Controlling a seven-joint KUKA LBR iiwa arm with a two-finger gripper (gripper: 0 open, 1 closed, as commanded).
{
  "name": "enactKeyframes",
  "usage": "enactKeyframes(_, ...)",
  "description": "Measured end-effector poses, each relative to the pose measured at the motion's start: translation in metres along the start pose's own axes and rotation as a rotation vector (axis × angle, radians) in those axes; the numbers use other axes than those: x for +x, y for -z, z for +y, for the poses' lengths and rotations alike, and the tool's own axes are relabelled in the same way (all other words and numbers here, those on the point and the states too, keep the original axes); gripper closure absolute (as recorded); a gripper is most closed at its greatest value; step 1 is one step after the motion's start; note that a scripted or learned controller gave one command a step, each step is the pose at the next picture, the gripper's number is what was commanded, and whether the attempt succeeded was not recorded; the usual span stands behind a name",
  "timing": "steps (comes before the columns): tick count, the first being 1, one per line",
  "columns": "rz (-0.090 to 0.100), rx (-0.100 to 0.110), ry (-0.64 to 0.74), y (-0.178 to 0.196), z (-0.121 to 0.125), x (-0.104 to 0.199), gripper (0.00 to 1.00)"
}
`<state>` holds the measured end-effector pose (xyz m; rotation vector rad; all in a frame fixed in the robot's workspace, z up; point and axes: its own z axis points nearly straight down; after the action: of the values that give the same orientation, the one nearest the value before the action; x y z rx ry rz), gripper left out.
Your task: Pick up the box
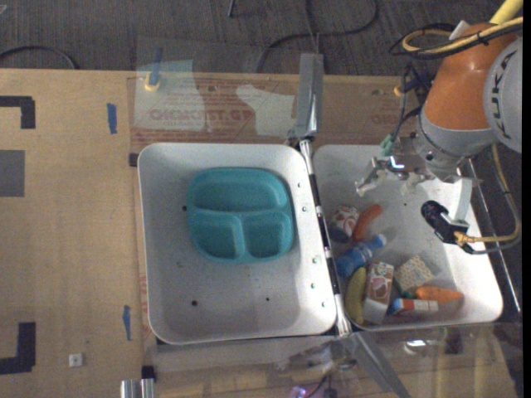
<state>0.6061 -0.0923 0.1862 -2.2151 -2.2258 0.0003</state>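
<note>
The box (381,283) is a small printed carton in the lower middle of the right bin (485,293). It stands among other items, with a banana (355,293) touching its left side. My gripper (388,179) hangs over the upper part of the right bin, well above and behind the box. It is open, and nothing is between its fingers. The grey arm with its orange band (465,73) reaches in from the upper right.
Around the box lie a blue bottle (362,255), a red sausage (367,220), a tan cracker-like square (414,272), a carrot (438,293) and a tube (412,307). A teal divided plate (240,214) sits in the left bin (166,305). A black cable plug (438,219) hangs near the right bin's edge.
</note>
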Motion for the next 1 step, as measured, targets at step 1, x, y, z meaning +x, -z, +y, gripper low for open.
enactKeyframes(1, -0.001, -0.001, 0.053, -0.024, -0.0769, -0.0482, 0.0)
